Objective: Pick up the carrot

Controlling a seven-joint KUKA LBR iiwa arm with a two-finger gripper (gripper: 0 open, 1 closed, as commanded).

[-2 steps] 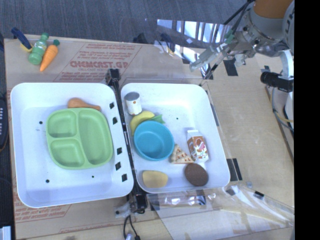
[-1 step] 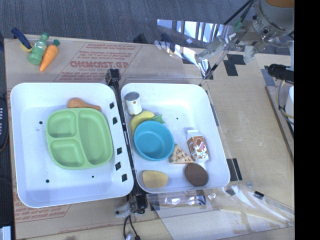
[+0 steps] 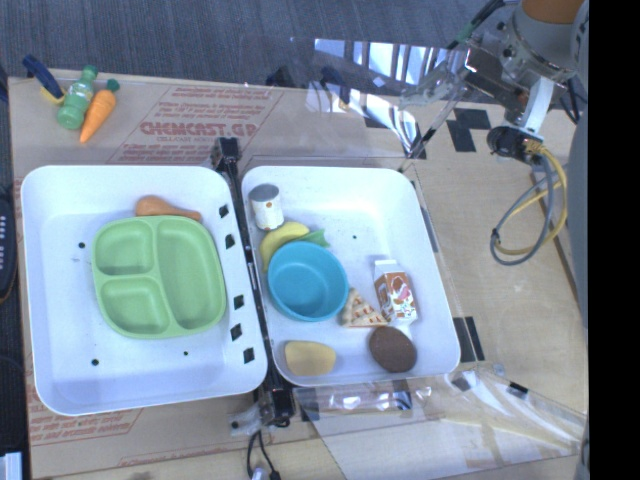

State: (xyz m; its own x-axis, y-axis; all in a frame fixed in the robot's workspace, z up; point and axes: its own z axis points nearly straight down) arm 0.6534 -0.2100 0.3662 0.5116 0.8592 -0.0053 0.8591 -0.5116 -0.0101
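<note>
An orange carrot with a green top (image 3: 97, 114) lies on the cardboard beyond the left bin's far-left corner, next to a green bottle (image 3: 76, 102). A second orange, elongated item (image 3: 166, 208) lies in the left bin (image 3: 45, 268), tucked against the far edge of the green divided plate (image 3: 158, 273); what it is I cannot tell. My gripper (image 3: 432, 96) hangs above the far right corner of the right bin (image 3: 425, 230), well away from both orange items, with nothing visibly held.
The right bin holds a small can (image 3: 265, 206), a banana (image 3: 283, 237), a blue bowl (image 3: 307, 280), a pizza slice (image 3: 361, 311), a carton (image 3: 395, 293), a brown round item (image 3: 392, 348) and a potato-like piece (image 3: 309, 357). Yellow cable (image 3: 520, 218) loops at right.
</note>
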